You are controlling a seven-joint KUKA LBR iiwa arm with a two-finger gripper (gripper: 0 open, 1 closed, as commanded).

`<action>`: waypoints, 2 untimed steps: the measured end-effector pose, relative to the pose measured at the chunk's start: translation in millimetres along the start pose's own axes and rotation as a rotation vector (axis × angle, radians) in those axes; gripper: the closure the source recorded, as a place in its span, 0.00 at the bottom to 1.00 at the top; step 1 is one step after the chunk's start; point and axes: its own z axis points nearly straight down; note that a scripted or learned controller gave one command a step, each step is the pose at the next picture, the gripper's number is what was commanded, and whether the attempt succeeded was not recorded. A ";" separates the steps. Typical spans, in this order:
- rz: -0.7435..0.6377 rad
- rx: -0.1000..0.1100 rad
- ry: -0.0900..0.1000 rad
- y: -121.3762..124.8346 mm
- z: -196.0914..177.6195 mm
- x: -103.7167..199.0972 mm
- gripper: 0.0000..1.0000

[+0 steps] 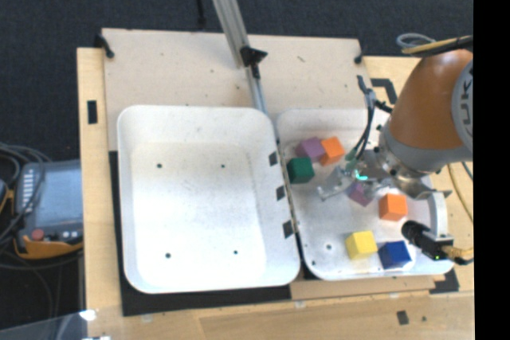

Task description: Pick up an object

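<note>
Orange band (426,111) looms over right bin (319,255). Gripper (351,179) low among blocks, beside purple block (362,193); finger state — cannot tell. Step looks like reach. Next: centre over block, close, lift straight.

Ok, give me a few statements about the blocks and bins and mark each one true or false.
1. The green block lies in the right bin. True.
2. The yellow block sits beside the blue block. True.
3. The left bin holds the purple block. False: a purple block lies in the right bin, next to an orange block.
4. The pincer is above the left bin. False: it is above the right bin.
</note>
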 end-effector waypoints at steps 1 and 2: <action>0.004 -0.006 -0.001 1.0 -1.9 -0.5 0.00; 0.002 0.002 0.000 -3.9 59.5 3.6 0.00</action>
